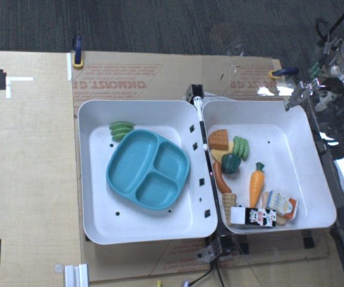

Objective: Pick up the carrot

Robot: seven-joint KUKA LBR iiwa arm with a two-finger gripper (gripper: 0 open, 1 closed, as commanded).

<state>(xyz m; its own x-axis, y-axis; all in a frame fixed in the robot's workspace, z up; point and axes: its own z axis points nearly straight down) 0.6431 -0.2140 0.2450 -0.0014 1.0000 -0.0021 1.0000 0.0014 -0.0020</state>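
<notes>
The carrot (255, 185) is orange with a green top and lies nearly upright in the picture, in the near middle of the right bin (297, 160). It rests free among other toy foods, with nothing gripping it. My gripper (301, 94) hangs over the far right corner of that bin, well away from the carrot, up and to its right. The arm behind it reaches in from the right edge.
Around the carrot lie a sausage (221, 178), a dark green vegetable (230, 164), a green pepper (241, 145), a waffle-like square (218, 139), a small carton (253, 216) and a packet (280, 205). The left bin holds a blue divided plate (149, 169) and a green pod (122, 130).
</notes>
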